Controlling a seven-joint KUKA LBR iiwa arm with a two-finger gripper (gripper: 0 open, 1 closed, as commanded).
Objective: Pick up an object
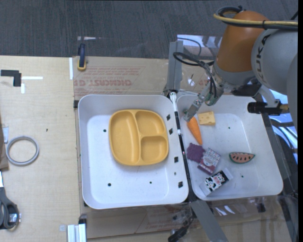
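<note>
Arm (251,42) leans left, tool (194,109) low above carrot (194,131)

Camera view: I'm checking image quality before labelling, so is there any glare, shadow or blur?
Camera view: evenly lit, sharp across both bins; soft shadow under the yellow plate; bright glare on the clear sheet behind the right bin; gripper slightly soft.

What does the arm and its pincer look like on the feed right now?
The arm is bulky and rounded, grey-cased, with a glossy orange band above the wrist. Black and yellow cables loop over the top. The pincer is slim, grey metal, with thin wiring running down to it.
</note>
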